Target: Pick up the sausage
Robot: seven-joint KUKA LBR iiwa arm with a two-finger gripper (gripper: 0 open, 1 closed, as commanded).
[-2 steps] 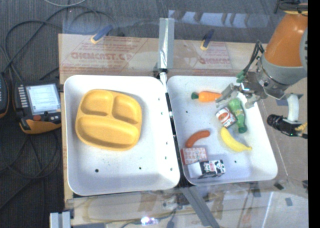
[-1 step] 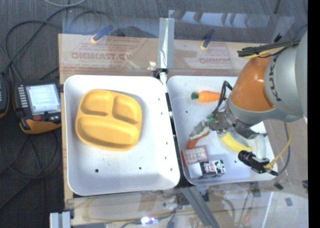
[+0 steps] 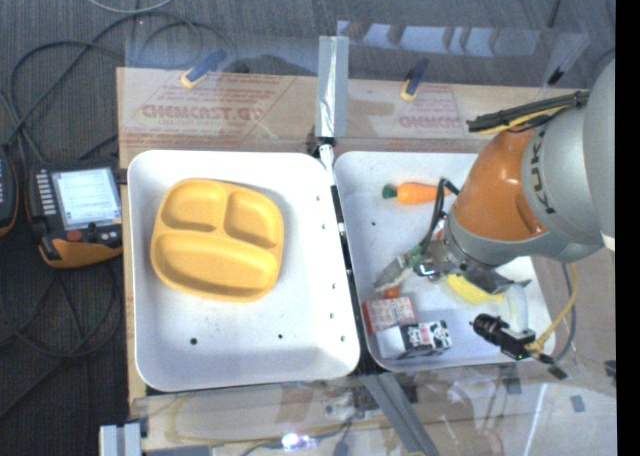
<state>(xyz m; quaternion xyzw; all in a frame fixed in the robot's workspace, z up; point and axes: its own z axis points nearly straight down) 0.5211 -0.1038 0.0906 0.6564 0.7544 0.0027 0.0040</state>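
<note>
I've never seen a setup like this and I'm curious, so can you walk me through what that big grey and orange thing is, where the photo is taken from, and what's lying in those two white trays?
This is one photo, taken by a fixed camera above a bench and looking down at a slant. The big grey and orange shape is a robot arm reaching in from the right. Its jaws hang below the orange part, over the right bin; from here I cannot tell whether they hold anything.

The left bin holds a yellow divided plate. The right bin holds a toy carrot, a yellow object partly under the arm, a small reddish packet and a small dark box. The arm is meant to pick up a sausage, but I cannot make one out with certainty.
</note>
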